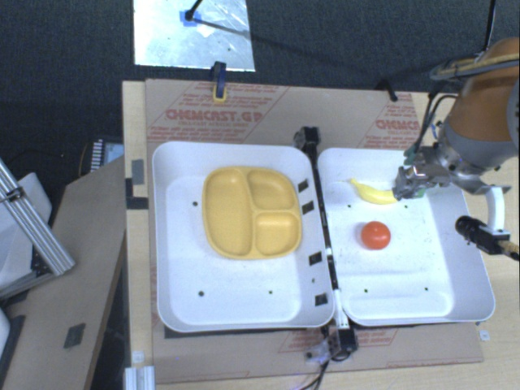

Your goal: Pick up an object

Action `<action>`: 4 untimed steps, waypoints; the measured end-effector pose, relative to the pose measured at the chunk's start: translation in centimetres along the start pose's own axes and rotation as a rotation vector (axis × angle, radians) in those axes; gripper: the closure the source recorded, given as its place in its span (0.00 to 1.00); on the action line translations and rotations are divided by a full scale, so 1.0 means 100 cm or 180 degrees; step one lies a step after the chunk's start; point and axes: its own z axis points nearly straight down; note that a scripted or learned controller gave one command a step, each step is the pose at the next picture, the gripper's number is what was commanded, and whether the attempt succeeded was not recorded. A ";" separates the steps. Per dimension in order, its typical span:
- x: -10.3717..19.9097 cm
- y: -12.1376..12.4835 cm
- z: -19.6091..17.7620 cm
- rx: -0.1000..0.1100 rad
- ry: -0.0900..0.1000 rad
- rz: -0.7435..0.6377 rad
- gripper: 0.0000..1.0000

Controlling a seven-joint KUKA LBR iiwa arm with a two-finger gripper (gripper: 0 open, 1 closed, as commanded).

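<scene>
On my screen, item by item. Surface (268, 104): brown board with red lettering, centre of the frame, carrying two shallow white bins side by side. Left bin (175, 242): holds a yellow divided plate (250, 213) with three compartments, lying flat near the bin's middle. Right bin (439, 283): holds a yellow banana (370, 192) toward its upper left and a red-orange tomato (375, 235) just below it, the two near each other but apart. Arm (481, 108): grey with an orange band, entering from the upper right of the frame. Gripper (406, 187): low over the right bin, at the banana's right end, touching or nearly touching it. I cannot tell how far the fingers are parted, nor whether they have hold of the banana.
</scene>
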 end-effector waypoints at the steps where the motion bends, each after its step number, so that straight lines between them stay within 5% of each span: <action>1: 0.000 0.001 0.019 0.0018 0.0001 0.0008 1.00; 4: 0.156 0.010 -0.005 0.0018 0.0009 -0.0015 1.00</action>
